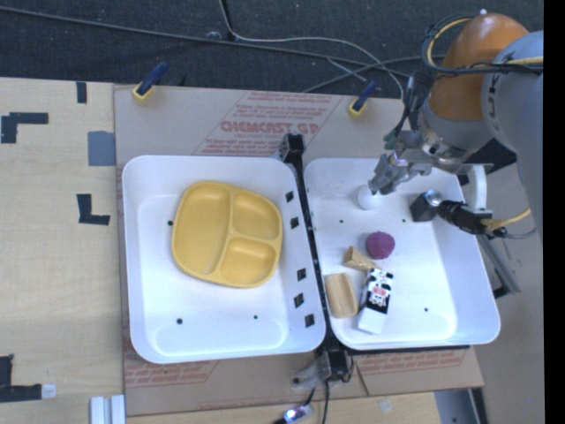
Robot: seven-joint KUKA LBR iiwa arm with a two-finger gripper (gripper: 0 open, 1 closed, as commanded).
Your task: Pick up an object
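Observation:
The right bin [441, 321] holds a purple ball [380, 244], a small tan wedge [357, 260], a tan bread-like block [340, 294] and a white carton with a cow print [377, 300]. A small white ball [366, 200] lies at the back of that bin. My gripper [386, 180] hangs at the back of the right bin, its tip right over the white ball and seemingly touching it. The purple ball lies about a hand's width nearer the front.
The left bin [146, 237] holds a yellow divided plate [227, 233]. A black clip strip [300, 237] runs between the bins. Cables cross the dark floor behind the bench. A black fitting on the arm [428, 206] hangs over the right bin's back right.

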